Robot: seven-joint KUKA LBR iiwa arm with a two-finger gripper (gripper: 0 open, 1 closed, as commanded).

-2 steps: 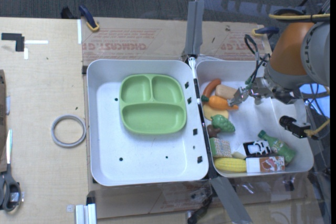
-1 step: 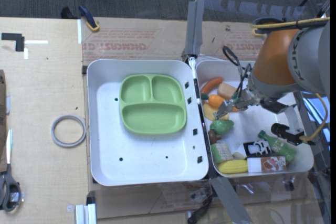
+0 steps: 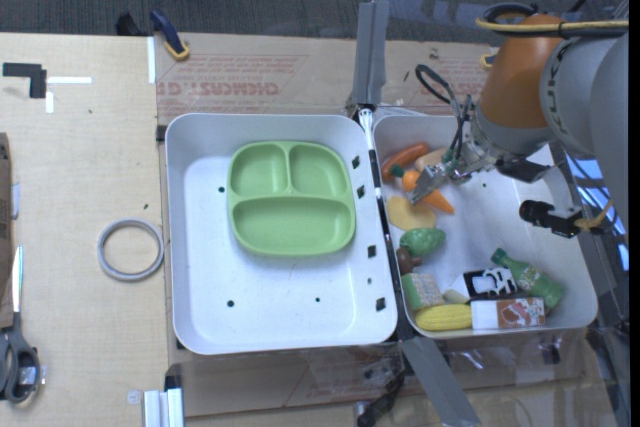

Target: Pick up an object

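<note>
the cardboard sheet (image 3: 262, 75) behind the bins bears red print, too blurred to read.

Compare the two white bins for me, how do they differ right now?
The left bin holds a green divided plate lying flat; the right bin holds a jumble of toy food, such as a carrot and corn. The gripper hangs over the right bin, not the left bin. Both are shallow and white.

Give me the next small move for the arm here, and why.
Probably a short descent. The tool sits low in the right bin, amid the orange toy pieces near its upper left corner. Nothing is visibly held, and the finger state is unclear.
</note>
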